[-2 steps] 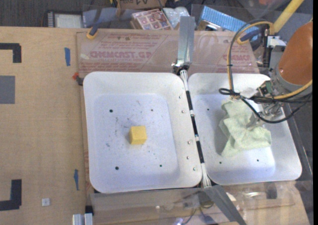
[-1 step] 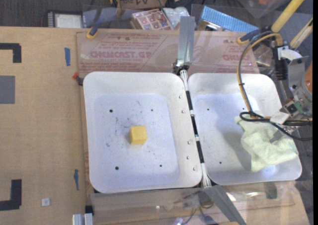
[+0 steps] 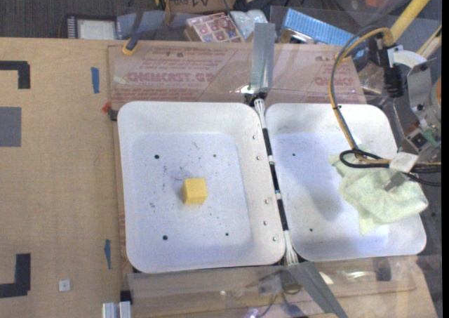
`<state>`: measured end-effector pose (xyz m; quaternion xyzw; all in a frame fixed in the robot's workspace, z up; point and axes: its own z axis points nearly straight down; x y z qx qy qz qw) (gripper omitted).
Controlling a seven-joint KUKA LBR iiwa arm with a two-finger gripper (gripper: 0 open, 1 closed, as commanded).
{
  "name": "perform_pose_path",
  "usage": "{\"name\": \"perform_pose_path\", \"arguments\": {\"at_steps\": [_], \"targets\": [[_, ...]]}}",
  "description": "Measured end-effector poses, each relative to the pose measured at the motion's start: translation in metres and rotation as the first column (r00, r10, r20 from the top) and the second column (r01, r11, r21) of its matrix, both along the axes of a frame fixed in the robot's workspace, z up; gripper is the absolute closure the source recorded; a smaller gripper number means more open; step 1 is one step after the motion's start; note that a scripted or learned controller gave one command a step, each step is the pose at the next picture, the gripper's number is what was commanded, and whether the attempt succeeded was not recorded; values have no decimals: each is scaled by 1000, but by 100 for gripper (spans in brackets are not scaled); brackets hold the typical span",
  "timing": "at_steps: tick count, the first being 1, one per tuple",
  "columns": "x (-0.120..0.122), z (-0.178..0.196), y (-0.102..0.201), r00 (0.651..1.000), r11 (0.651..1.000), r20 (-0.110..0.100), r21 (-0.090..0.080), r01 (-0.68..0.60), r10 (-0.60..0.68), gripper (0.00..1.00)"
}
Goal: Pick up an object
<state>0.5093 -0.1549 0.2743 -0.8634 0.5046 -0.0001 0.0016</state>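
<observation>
the arm reaches in from the right, and its gripper (image 3: 397,180) sits low over the right bin (image 3: 309,239), right down on the pale green cloth (image 3: 382,197) that lies crumpled against that bin's right side. whether the claw is spread or pinched cannot be told from here; the tip is small, partly lost against the fabric, and nothing shows clearly between it. a black and yellow cable (image 3: 349,159) loops down beside it, with the black part curling onto the cloth's upper left edge. now the key relation: the cloth is directly under the claw, touching or as good as touching, with its bulk spreading down and to the left from the tip, so the closest candidate needs almost no sideways travel. the other candidate, a small yellow block (image 3: 195,191), sits alone near the middle of the left bin (image 3: 140,127), well apart from the claw, across the divider between the two bins. judging by position alone, the cloth looks like the target, and a straight close and lift seems the call. the risk is a soft fold slipping out, or the cable snagging in the fabric.
</observation>
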Motion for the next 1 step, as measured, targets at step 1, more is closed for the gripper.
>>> {"name": "perform_pose_path", "arguments": {"at_steps": [1], "targets": [[-30, -18, -45, 1000, 1000, -3, 0, 11, -11, 100]]}}
